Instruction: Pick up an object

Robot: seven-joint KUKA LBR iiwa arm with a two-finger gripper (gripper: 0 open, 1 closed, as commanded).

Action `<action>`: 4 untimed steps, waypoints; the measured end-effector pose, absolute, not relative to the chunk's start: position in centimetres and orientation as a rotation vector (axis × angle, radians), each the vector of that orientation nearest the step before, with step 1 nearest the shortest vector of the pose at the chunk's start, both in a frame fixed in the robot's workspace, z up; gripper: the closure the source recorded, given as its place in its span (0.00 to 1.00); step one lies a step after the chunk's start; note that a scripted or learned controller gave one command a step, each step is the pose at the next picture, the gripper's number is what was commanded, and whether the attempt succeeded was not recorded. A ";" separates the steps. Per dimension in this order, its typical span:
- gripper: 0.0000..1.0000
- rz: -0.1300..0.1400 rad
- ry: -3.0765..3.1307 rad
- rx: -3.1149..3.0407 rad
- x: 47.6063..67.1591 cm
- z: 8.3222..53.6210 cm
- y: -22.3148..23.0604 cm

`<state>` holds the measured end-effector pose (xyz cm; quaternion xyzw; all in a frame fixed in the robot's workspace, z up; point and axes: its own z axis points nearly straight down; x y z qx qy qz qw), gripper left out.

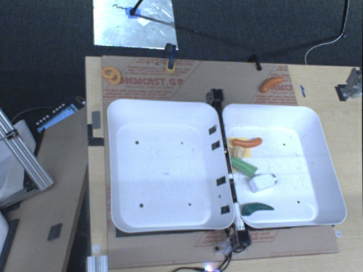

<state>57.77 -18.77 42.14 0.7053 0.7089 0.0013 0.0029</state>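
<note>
**Crowded pickings along the inner wall**

The left shallow white plastic bin (164,169) holds nothing to pick. Every candidate lies in the right shallow white plastic bin (317,169), bunched close to its left wall. The orange sausage-shaped toy (247,142) lies nearest the top. Below it, the light green oblong block (244,166) and the white boxy piece (262,181) lie almost touching, so a grasp there could catch both or knock one away. The dark green curved pod (257,208) lies low and slim, and a grasp may slip off it.
</note>
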 end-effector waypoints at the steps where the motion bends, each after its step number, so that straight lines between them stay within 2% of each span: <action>1: 1.00 0.011 2.215 2.204 59.5 54.3 -20.2; 2: 1.00 0.003 2.215 2.222 48.2 53.7 -20.8; 3: 1.00 0.002 2.226 2.210 56.9 53.4 -20.5; 4: 1.00 -0.009 2.228 2.232 51.4 38.9 -20.6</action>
